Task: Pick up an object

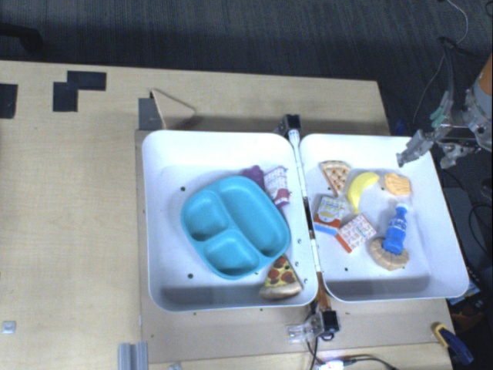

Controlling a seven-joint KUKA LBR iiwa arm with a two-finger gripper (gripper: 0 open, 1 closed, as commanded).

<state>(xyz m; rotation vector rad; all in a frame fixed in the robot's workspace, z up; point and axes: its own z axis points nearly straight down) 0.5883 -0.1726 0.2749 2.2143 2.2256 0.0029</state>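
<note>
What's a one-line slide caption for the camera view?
Gripper poised over the right bin of toy food and a blue bottle; blue divided plate in the left bin.

This looks like a robot test lab rather than a home or shop. A pale wooden surface [69,206] stands on dark carpet [231,14] and carries two shallow white bins [154,230] set side by side, with black tape marks [77,87] stuck at its far left and loose cables [339,353] trailing off its near edge. The bins hold toy food and a blue divided plate [235,226], while grey machine parts [462,122] with wiring reach in at the far right.
</note>
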